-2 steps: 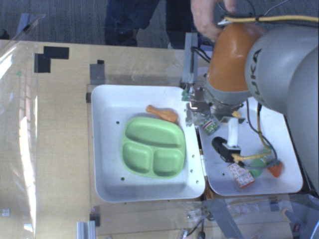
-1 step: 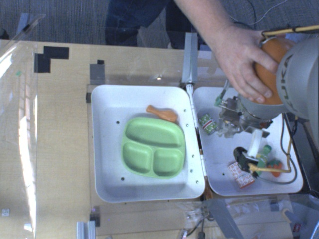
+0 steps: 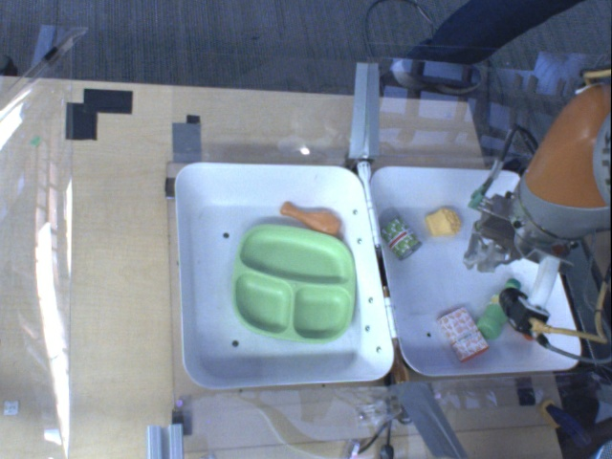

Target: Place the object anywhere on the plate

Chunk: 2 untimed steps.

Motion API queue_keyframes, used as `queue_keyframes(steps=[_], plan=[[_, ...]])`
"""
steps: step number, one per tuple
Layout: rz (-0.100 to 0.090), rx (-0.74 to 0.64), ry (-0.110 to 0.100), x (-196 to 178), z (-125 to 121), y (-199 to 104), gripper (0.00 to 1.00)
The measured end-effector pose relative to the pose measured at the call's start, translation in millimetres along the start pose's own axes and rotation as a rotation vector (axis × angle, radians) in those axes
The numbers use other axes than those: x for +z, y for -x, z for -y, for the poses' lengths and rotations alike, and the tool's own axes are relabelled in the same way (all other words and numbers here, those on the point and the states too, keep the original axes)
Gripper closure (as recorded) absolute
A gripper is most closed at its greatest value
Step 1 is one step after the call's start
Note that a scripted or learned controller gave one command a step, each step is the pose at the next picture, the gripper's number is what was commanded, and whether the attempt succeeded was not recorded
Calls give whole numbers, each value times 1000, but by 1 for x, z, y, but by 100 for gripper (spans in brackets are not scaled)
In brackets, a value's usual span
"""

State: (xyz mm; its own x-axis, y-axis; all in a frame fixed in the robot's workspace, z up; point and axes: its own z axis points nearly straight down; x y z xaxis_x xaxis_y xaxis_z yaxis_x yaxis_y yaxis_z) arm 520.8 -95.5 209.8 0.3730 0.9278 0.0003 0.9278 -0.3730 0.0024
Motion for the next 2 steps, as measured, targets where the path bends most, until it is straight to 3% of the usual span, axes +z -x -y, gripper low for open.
queue_keyframes(steps=[1, 2], plan=[[-2, 102, 0, -36, 69, -188, 100], [0, 342, -4, 36, 142, -261, 100]])
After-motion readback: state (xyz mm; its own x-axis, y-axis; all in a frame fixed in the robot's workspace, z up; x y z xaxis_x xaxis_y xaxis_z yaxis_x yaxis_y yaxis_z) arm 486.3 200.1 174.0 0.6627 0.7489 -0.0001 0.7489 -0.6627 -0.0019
